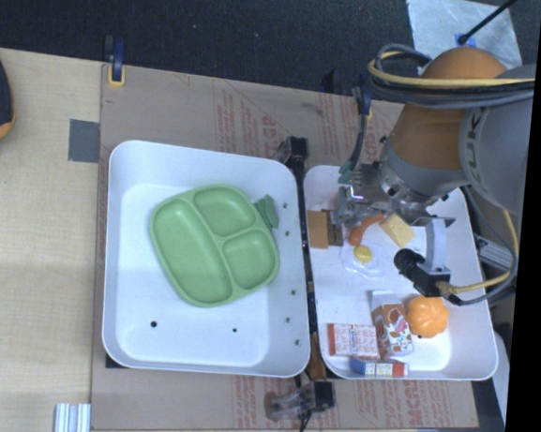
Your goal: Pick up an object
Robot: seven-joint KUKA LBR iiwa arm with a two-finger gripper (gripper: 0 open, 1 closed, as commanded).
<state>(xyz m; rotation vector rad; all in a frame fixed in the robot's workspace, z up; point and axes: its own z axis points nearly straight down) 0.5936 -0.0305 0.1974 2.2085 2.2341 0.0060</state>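
My gripper (350,215) hangs low over the far left part of the right bin (470,355). Right beside it lie a brown block (318,230) to its left and a small orange-red piece (361,231) to its right. A yellow wedge (396,231) and a toy fried egg (362,256) lie just past those. Nearer the front sit an orange fruit (426,315), a small printed carton (392,328), a red-and-white packet (353,340) and a little blue-and-white box (378,367). I see nothing held.
The left bin (124,329) holds a green divided plate (214,244) with a small grey-green piece (268,210) at its far right corner. The arm's orange band and grey body (444,113) cover the right bin's far side.
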